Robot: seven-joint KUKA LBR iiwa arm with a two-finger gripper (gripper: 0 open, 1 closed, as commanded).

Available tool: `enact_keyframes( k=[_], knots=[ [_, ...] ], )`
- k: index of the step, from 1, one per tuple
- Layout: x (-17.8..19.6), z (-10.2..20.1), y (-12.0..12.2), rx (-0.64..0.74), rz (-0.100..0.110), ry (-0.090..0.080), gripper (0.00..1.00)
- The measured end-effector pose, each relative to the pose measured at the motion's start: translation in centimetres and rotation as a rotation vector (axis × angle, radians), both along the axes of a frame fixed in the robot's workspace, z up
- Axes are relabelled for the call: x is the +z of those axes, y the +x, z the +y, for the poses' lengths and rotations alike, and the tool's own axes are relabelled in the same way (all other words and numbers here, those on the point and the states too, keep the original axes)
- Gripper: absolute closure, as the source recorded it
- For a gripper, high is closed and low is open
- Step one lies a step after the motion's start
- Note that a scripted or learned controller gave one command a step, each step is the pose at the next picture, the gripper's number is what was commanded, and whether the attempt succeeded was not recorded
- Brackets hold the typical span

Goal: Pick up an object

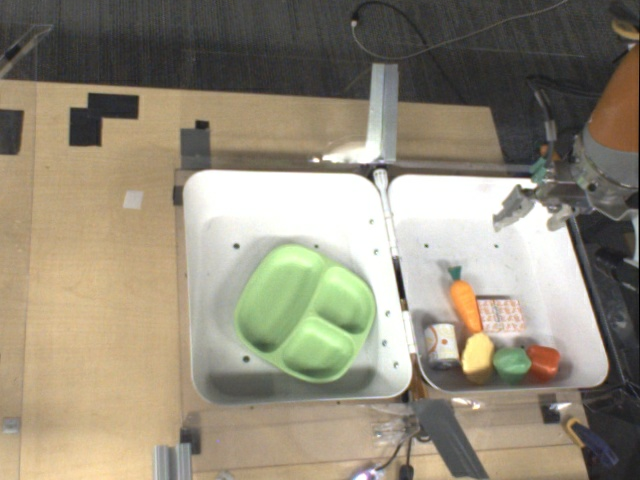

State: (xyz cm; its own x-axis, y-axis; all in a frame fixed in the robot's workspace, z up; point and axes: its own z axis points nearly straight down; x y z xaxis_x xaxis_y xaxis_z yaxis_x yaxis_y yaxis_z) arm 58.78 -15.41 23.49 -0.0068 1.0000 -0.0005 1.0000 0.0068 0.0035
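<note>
Waiting high over the right bin (590,298), the gripper (530,206) is kept open and empty, so the carrot (464,306) can be reached.

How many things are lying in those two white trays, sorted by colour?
Green: 2, the divided plate and a small green piece
Orange: 1, the carrot
Yellow: 1, a yellow piece
Red: 1, a red piece
White with print: 2, a small can and a patterned box
Total: 7

Right bin (560,230) far half free; carrot (463,305), small items crowd near edge.
</note>
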Motion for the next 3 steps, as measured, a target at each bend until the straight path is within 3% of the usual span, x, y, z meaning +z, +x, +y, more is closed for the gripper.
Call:
enact_keyframes(
  k=[1, 2, 3],
  knots=[
    [-13.9, 4.6, -2.1, 0.117, 0.0, 0.0, 0.0],
    [-4.9, 7.4, -1.2, 0.146, -0.003, 0.0, 0.0],
    [-2.8, 7.0, 1.4, 0.154, -0.002, 0.0, 0.0]
  ],
)
